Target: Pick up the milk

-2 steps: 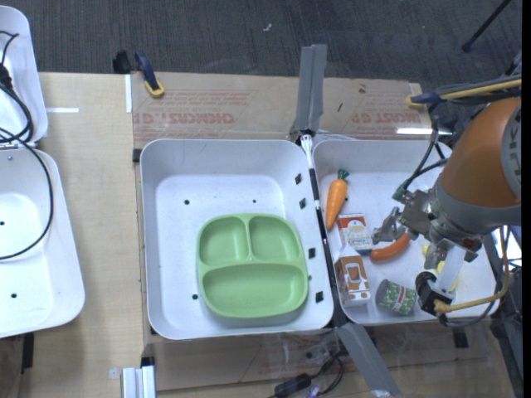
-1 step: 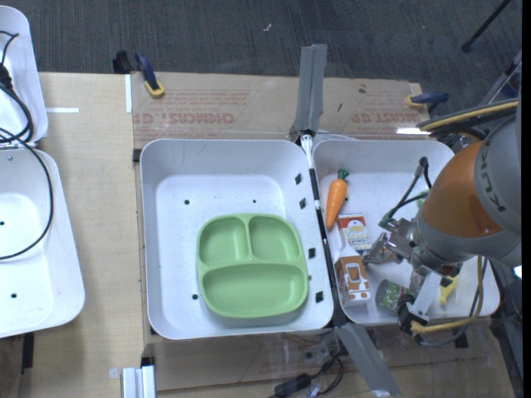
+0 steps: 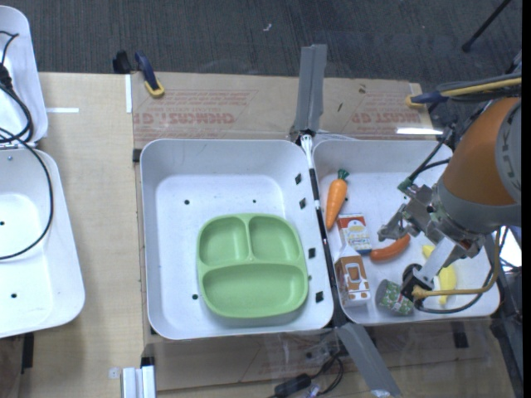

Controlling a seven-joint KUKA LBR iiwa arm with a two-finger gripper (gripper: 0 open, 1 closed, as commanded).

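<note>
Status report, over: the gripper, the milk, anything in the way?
Gripper in right bin, beside orange sausage. Upper carton, lower carton by bin's left wall, untouched; which is milk, unclear. Sausage lies between.

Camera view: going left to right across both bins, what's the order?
green plate → carrot → sausage → banana. Left out: upper carton and lower carton overlap the carrot's span and each other; green can overlaps the sausage.

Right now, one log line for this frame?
gripper: over right white bin, beside orange sausage | small white cartons: lying in bin, untouched
</note>
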